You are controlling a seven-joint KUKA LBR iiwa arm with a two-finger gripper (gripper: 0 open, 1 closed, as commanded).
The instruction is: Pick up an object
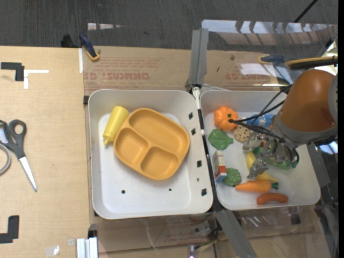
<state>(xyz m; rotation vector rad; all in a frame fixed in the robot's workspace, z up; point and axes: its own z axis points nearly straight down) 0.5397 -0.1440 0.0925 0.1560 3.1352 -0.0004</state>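
The gripper (pixel 260 167) hangs low just above the carrot (pixel 253 186), probably lining up a grab.

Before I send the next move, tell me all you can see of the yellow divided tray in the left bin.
The yellow divided tray looks like moulded matte plastic, a rounded rectangle with a raised rim and three compartments: one long, two smaller. It lies flat and right side up, turned at a slant, in the left bin. Nothing lies in its compartments. A yellow bottle lies against its upper left edge. The gripper is over the other bin, well apart from it.
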